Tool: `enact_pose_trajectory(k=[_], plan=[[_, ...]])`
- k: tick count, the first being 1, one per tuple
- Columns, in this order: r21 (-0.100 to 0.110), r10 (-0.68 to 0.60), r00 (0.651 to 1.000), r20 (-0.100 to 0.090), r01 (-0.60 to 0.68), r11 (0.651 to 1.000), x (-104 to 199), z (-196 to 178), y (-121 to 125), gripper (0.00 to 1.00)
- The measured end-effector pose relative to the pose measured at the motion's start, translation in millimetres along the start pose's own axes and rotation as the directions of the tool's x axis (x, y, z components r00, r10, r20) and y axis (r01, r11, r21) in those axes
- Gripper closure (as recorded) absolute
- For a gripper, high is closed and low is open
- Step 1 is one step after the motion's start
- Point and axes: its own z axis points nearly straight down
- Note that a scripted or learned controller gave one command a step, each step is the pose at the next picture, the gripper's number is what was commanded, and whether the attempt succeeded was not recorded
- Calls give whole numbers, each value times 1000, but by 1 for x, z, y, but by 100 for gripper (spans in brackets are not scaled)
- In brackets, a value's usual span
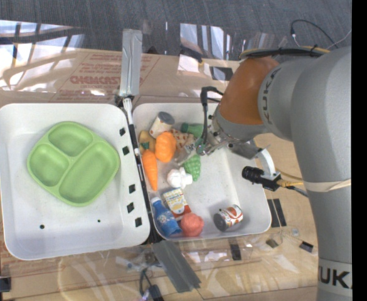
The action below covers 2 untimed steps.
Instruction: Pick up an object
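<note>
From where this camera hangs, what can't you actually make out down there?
- Gripper: the arm's bulky wrist hides most of it, so its state is unclear.
- Right bin: its far right corner is covered by the arm.
- Small tan toy beside the orange pumpkin: too small and crowded to identify.
- Printing on the small can: too blurred to read.

The right bin is crowded along its left wall: a carrot, an orange pumpkin-like toy, a white toy, a blue bottle and a red ball sit close together, with little room between them. A small can lies apart near the front. The bin's right-hand floor is open, though the arm hangs over its far part. In the left bin, a green divided plate takes the middle; the near floor is free.
</note>
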Motion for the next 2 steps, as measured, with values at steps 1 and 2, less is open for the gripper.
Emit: enact_pose_trajectory(k=[1,2], plan=[[1,253,967,-1,-253,967,9,9,-1,100],[-6,218,976,0,-218,976,67,-117,56,100]])
